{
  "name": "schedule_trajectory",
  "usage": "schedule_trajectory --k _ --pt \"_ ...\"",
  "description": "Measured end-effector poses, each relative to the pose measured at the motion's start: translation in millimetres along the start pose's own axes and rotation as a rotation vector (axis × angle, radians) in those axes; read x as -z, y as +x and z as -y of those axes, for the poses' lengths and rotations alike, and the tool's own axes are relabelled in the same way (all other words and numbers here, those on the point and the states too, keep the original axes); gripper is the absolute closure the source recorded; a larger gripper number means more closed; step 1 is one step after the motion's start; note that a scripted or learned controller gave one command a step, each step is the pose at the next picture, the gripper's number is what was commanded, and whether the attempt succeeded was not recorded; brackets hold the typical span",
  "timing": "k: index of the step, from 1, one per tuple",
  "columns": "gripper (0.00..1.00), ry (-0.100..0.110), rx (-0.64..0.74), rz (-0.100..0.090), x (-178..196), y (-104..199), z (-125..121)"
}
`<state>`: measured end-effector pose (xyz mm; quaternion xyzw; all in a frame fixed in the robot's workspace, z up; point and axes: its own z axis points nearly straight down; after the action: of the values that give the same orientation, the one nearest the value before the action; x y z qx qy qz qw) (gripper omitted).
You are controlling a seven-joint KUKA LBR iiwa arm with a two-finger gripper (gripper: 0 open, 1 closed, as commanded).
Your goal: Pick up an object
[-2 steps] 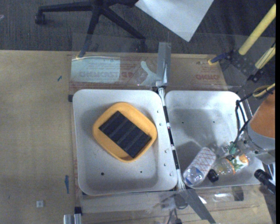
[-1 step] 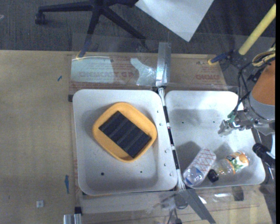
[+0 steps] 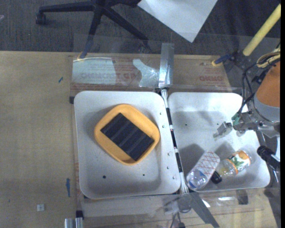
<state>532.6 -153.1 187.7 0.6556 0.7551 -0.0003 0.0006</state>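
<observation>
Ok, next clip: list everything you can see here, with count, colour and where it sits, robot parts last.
White bins: 2, side by side on the bench; left bin, right bin.
Yellow container: 1, orange-yellow with a dark ribbed panel on top, in the left bin, about its middle.
Plastic bottle: 1, clear with a red-and-white patterned label, lying in the right bin near its front edge.
Small bottle: 1, clear with an orange and green label, lying right beside the first bottle, towards the right.
Office chair base: 1, black, on the floor behind the bench.
Gripper: 1, grey metal, over the right bin, above the bottles.
Arm: 1, orange band, at the right edge.
</observation>
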Motion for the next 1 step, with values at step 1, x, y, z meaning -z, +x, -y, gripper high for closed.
schedule_trajectory --k 1 --pt "0.0 -0.001 -0.016 0.0 -98.4 -27.6 57.4"
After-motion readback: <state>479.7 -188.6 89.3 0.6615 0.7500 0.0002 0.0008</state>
